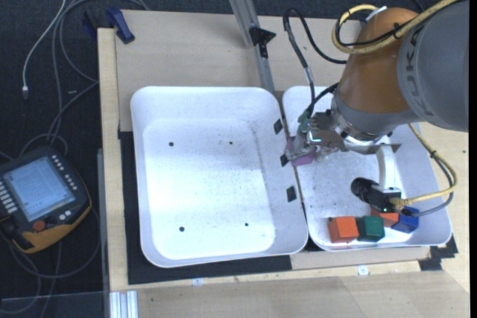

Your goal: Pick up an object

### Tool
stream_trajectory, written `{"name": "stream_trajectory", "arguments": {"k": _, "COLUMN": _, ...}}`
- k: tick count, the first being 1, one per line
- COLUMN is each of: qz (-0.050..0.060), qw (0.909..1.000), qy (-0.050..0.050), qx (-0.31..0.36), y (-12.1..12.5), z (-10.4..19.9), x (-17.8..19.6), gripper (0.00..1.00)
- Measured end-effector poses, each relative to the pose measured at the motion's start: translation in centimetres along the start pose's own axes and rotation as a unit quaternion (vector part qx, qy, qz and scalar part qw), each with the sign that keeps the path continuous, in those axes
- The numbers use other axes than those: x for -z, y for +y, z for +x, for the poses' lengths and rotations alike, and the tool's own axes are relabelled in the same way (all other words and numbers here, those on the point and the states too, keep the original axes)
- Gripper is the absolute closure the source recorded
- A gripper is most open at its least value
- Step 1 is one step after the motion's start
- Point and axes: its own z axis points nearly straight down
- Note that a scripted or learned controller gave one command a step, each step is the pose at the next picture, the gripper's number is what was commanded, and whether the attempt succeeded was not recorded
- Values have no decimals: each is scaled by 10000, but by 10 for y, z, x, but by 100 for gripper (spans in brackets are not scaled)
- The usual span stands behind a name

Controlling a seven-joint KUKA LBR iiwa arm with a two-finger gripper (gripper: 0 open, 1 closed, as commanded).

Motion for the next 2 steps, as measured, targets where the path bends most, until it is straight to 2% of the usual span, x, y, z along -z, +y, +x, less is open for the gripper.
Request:
{"name": "stream_trajectory", "arguments": {"k": 1, "qz": 38, "qw": 10000, "qy": -22, "qx": -71, "y": -5, "z": -59, "x": -4, "gripper": 100}}
{"name": "stream_trajectory", "arguments": {"k": 2, "qz": 42, "qw": 10000, "qy": 2, "qx": -8, "y": -5, "z": 14, "x": -5, "gripper": 100}}
